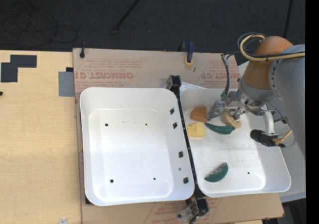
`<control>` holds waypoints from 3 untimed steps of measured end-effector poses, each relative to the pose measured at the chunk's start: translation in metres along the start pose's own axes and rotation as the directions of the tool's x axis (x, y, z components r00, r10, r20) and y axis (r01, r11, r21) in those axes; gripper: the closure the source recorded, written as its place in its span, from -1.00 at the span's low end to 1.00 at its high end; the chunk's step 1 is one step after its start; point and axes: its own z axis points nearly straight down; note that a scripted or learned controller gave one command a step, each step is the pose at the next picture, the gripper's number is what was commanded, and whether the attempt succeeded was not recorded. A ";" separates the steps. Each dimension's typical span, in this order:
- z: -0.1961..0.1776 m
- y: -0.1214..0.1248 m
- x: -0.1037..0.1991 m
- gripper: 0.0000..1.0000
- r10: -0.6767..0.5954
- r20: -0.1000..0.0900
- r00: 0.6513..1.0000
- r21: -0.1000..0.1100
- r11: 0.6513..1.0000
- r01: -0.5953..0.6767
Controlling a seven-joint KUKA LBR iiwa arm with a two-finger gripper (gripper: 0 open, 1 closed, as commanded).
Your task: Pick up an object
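My gripper (225, 112) hangs low in the right bin (271, 180), near its back middle. Right under its tip lies a tan lump (232, 119), resting against a dark green curved piece (220, 128); whether the gripper touches either one is hidden by the wrist. To the left of the gripper lie a brown chunk (199, 113) and, in front of that, a yellow block (195, 130) by the bin's left wall. A second green curved piece (217, 172) sits alone near the bin's front.
The left bin (94, 118) stands beside the right one, with a black divider strip (180, 133) between them. The grey arm (279, 76) reaches in from the right over the right bin's far corner. A black fitting with cables (266, 138) juts over the bin's right side.
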 end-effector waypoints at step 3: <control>-0.001 -0.002 0.016 -1.00 0.002 -0.001 1.000 0.003 1.000 -0.002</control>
